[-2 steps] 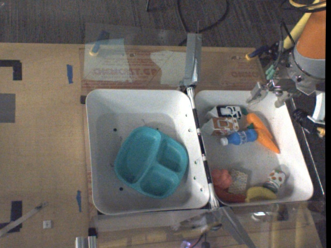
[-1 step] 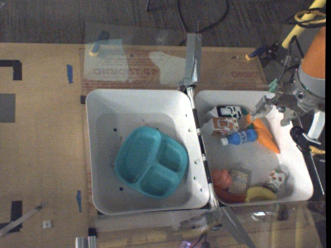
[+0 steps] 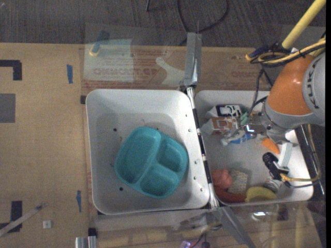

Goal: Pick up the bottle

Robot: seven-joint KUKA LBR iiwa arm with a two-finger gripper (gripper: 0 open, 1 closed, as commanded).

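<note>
two bins; the gripper hangs over the right bin's clutter, jaws' state i cannot tell.

Small bottle on its side; pale, blue-tinged; right bin's upper part

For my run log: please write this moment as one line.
arm: over right bin | tool: low among clutter | grasp: unclear | left bin: teal tray
</note>
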